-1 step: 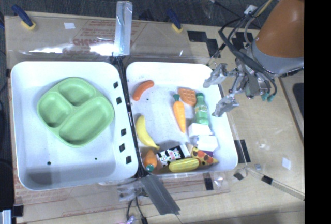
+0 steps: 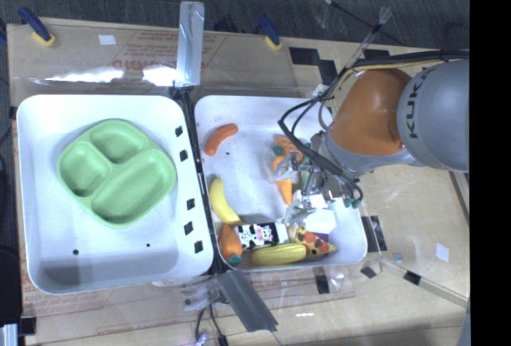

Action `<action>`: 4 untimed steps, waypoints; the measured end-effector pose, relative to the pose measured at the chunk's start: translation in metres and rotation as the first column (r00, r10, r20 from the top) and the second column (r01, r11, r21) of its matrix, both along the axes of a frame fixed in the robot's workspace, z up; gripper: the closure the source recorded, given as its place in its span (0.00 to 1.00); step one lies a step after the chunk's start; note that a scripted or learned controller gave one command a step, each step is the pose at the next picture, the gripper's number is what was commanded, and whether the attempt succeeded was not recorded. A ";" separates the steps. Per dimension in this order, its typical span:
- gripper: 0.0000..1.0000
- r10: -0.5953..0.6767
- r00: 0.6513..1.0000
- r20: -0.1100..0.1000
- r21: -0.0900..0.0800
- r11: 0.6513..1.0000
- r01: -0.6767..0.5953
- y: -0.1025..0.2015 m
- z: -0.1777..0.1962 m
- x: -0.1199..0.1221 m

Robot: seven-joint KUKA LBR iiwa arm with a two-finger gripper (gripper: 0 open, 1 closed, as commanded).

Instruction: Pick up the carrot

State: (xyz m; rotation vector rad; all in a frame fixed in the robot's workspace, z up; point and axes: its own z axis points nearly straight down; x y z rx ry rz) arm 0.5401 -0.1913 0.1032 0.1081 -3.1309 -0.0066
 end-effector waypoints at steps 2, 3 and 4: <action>1.00 -0.089 0.996 0.010 -0.003 0.996 0.089 0.030 -0.001 -0.027; 1.00 -0.502 0.865 0.011 -0.003 0.865 0.502 0.019 -0.011 0.034; 0.00 -0.502 0.865 0.010 -0.003 0.865 0.502 0.019 -0.011 0.034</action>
